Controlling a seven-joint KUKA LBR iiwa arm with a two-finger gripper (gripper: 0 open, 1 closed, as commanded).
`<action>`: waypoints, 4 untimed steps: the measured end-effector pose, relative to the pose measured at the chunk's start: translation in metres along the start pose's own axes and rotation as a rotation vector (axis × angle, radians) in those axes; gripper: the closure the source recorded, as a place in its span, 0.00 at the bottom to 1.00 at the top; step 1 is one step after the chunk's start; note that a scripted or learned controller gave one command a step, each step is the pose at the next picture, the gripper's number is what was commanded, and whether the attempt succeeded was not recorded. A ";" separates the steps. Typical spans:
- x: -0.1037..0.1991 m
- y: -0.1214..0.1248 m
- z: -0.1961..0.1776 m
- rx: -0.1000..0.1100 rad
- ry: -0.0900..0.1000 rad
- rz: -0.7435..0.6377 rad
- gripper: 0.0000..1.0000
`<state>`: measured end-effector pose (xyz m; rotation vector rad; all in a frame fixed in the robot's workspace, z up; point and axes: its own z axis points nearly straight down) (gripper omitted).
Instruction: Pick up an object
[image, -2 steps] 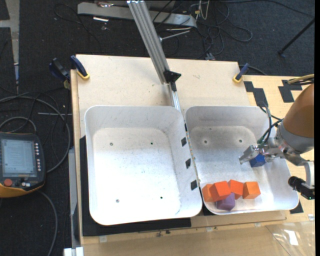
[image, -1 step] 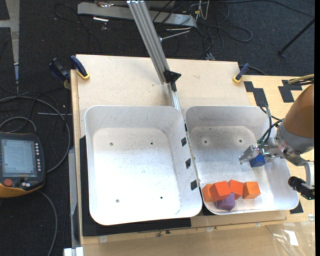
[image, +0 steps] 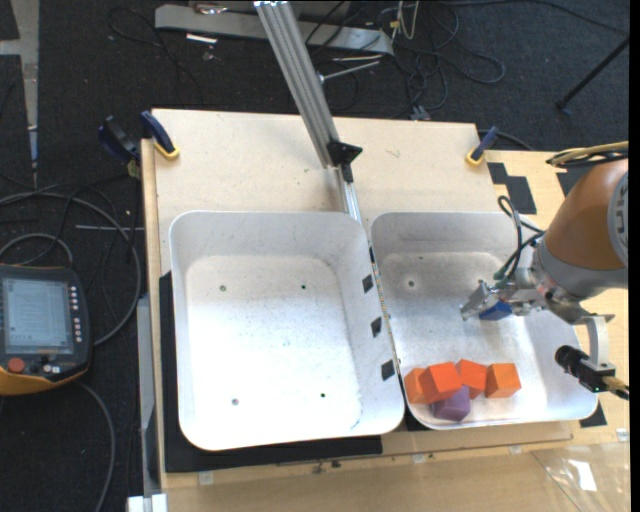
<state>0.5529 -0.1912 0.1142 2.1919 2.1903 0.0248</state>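
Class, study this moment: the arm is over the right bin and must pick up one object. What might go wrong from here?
1. The orange blocks and the purple block lie packed together, touching, so closing on one may nudge or catch another.
2. They sit against the right bin near its front wall, leaving little room for fingers on that side.
3. The gripper is above bare floor, apart from the cluster, so descending here would likely grasp nothing.

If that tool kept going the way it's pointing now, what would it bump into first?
The tool points leftward across the right bin, above bare floor. Going straight on, it would probably first reach the wall where the two bins meet; its height is hard to judge.
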 end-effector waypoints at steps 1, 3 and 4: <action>-0.001 0.048 0.020 0.036 0.017 -0.005 0.00; 0.059 0.075 0.021 0.041 0.018 -0.004 0.00; 0.042 0.119 0.027 0.087 0.014 0.009 0.00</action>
